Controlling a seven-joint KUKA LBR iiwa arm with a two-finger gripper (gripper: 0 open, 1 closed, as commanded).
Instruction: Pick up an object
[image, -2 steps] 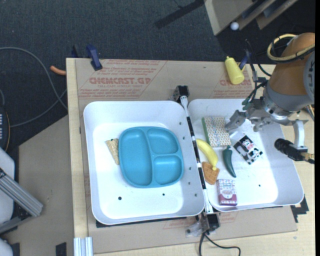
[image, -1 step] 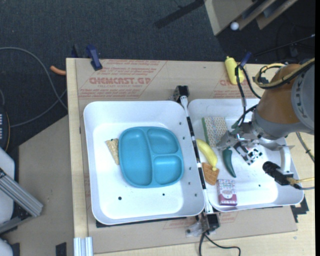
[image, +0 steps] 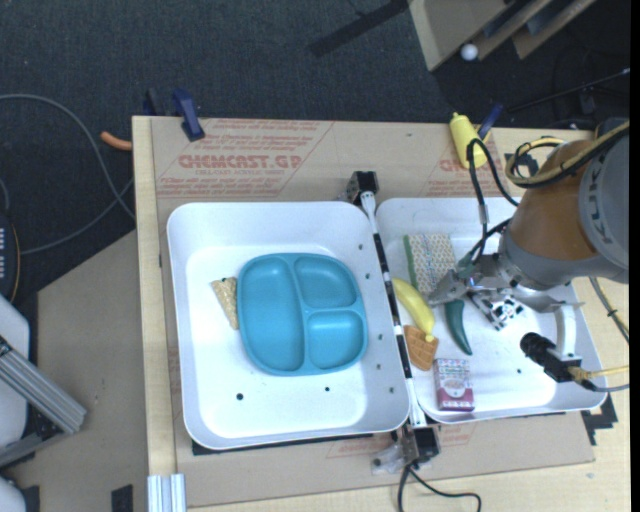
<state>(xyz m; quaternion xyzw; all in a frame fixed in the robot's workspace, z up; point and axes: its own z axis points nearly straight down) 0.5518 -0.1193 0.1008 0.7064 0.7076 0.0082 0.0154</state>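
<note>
Camera view: we see a dark green pepper-shaped toy lying in the right white bin, just beside a yellow banana on its left. The gripper sits just above the pepper's upper end; we cannot tell how its jaws stand. Nearby lie an orange wedge, a small pink-and-white carton and a speckled green sponge. The left white bin holds a blue three-compartment plate and a tan cracker piece touching the plate's left edge
</note>
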